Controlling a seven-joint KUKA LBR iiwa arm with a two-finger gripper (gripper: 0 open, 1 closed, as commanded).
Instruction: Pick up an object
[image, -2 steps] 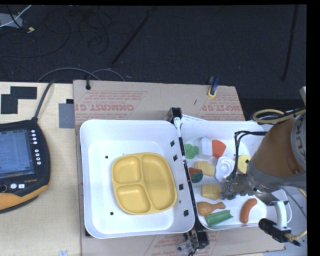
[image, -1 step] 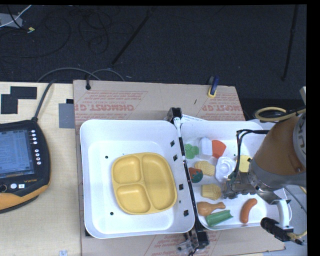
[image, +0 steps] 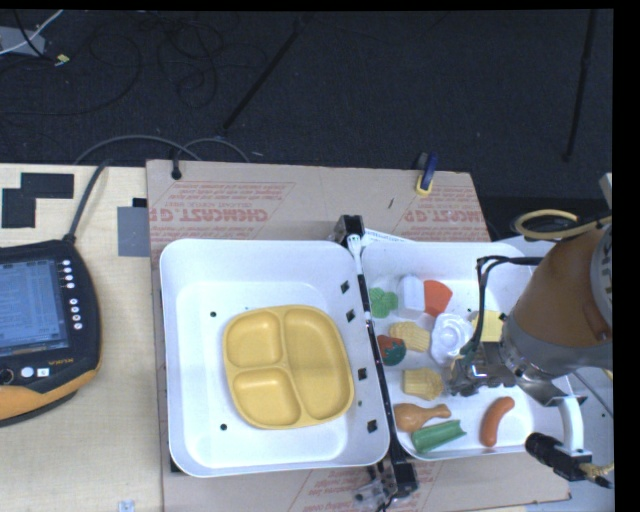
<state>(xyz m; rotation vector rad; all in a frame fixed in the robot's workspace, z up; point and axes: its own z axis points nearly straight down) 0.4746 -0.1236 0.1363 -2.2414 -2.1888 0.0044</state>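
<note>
The right bin (image: 470, 262) holds several toy foods: a green leafy piece (image: 383, 301), a white cup (image: 412, 293), a red piece (image: 437, 296), a yellow corn piece (image: 409, 335), a white crumpled item (image: 450, 333), a tan waffle-like piece (image: 422, 382), a brown drumstick (image: 420, 413), a green pepper (image: 437, 434) and an orange sausage (image: 494, 421). My gripper (image: 466, 374) is low inside this bin, just right of the waffle piece and below the white item. The wrist above it hides the fingertips.
The left bin (image: 200, 270) holds a yellow divided plate (image: 288, 364). A teach pendant (image: 40, 320) lies at the far left on the bench. My arm's orange band (image: 565, 295) overhangs the right bin's right side. A blue-yellow clip (image: 427, 173) sits on the cardboard behind.
</note>
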